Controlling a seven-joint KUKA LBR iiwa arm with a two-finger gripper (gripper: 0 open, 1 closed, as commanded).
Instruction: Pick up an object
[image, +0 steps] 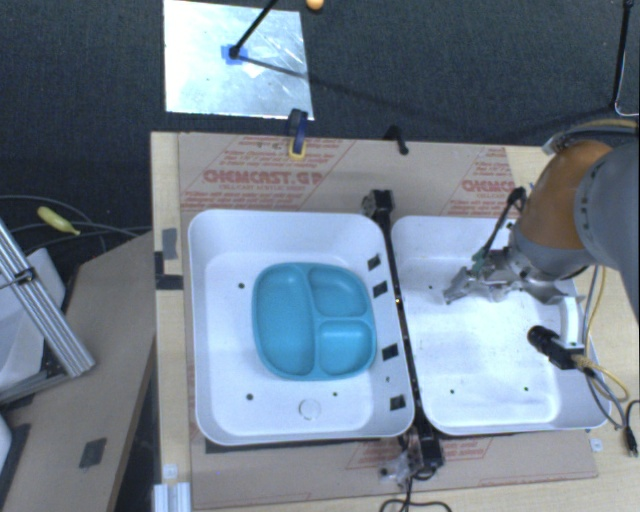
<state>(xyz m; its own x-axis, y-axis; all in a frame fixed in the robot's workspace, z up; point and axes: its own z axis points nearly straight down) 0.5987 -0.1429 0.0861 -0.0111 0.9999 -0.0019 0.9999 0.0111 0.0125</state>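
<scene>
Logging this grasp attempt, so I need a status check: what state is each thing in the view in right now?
Blue divided plate: lying flat, right side up, in the left bin, untouched.
Right bin: gripper low over its upper part.
Gripper: over the right bin, away from the plate; nothing visible between its fingers.
Arm: reaching in from the right.

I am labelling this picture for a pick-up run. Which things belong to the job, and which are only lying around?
Job:
- blue divided plate, in the left bin
- tool, over the right bin

Lying around:
- foil sheet beyond the bench
- yellow clamp at the bench's far edge
- cardboard under the bins
</scene>
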